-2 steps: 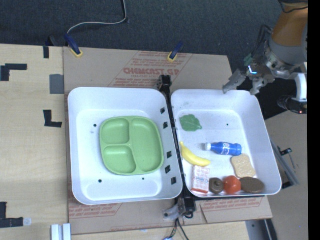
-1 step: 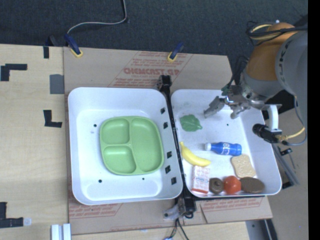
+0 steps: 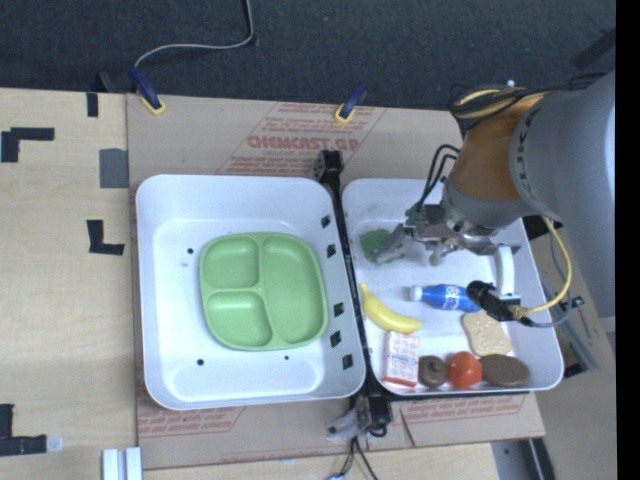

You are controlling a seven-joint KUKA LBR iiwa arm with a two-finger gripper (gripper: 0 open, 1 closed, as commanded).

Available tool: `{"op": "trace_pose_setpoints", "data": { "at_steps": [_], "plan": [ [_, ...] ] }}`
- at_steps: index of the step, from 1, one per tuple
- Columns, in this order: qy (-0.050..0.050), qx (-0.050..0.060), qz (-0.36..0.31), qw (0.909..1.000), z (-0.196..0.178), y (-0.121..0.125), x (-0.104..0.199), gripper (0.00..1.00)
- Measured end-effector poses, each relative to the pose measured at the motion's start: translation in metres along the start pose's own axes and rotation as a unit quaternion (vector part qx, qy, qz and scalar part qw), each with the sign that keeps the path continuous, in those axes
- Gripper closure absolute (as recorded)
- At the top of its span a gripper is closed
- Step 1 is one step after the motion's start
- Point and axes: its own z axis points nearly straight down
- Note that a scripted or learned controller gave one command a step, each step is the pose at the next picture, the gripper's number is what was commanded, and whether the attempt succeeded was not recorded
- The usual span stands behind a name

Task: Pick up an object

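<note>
A small green object (image 3: 377,243), too blurred to name, lies at the left of the right bin (image 3: 545,368), just beside the gripper (image 3: 412,251) whose fingers spread wide around nothing, while the cardboard (image 3: 290,143) behind reads "CHEMCAST" in red.

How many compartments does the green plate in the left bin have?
3. The green plate has one compartment at upper left, one running down its right side, and one at lower left. Nothing lies on the plate, so none is hidden.
</note>
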Motion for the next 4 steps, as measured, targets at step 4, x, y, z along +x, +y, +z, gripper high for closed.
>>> {"op": "trace_pose_setpoints", "data": {
  "at_steps": [4],
  "plan": [
    [0.000, 0.000, 0.000, 1.0000, -0.004, -0.014, 0.013, 0.00]
  ]
}}
